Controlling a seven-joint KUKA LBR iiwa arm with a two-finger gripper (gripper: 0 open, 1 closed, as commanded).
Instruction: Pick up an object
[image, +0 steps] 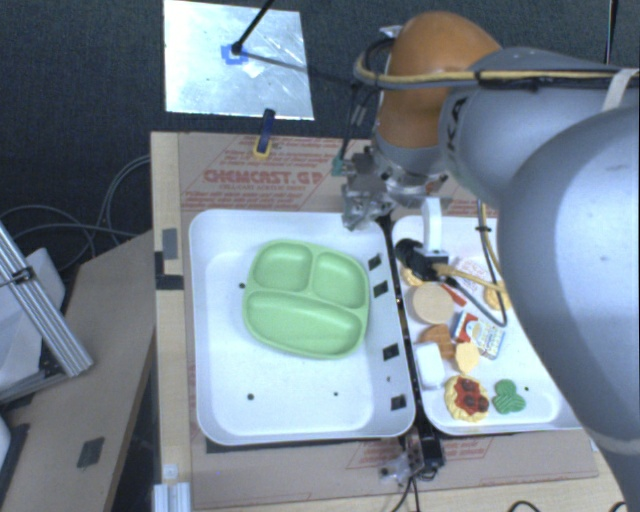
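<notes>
The tool (358, 212), its grip hard to read from here, hangs over the left bin's (215, 300) back rim, while the toy food (455, 330) waits in the right bin (535, 405).

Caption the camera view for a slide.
KUKA arm's gripper hovers above the bins' far edge; green divided plate left, toy food right.

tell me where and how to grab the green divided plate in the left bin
Grip the green divided plate by its raised outer rim, probably the near edge facing the bin's front, coming straight down from above. It lies flat and wide, so only the thin rim fits between two fingers, and bare bin floor surrounds it. The gripper hangs over the far edge.
</notes>
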